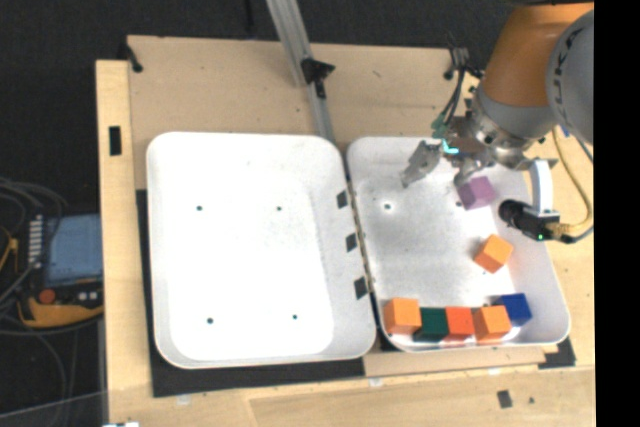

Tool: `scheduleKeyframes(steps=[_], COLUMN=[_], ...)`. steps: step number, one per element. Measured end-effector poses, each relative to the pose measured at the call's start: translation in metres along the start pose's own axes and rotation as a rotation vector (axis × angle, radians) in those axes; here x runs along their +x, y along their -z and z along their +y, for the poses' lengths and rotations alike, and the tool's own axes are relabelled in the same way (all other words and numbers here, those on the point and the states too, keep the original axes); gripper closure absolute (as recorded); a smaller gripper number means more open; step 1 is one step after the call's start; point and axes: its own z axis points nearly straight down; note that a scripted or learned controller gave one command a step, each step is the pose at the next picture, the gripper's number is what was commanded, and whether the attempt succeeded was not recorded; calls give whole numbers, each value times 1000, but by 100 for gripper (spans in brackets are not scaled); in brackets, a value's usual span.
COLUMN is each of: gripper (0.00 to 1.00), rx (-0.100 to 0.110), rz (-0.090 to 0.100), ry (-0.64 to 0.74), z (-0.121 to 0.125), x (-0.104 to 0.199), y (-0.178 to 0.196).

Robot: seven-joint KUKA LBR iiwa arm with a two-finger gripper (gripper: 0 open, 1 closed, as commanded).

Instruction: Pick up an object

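Your hand (443, 165) hung over the right white plastic bin's (556, 290) far end with fingers spread apart, gripping nothing. The small purple block (477, 190) lay just beside it (off-centre), so closing there risked nudging it away.

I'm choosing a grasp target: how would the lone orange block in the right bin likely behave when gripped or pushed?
The orange block looks like a small rigid cube, so probably light and stiff. Its flat faces suggest that it would slide, not roll. It lies apart from the row of blocks, so fingers likely fit around it.
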Motion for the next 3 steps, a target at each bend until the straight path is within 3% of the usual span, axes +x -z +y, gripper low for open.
scheduleKeyframes(steps=[1,3], gripper=[0,0], rx=[-5,0], rz=[0,-4], ry=[0,-6], z=[1,-3], x=[0,-6], y=[3,-112])
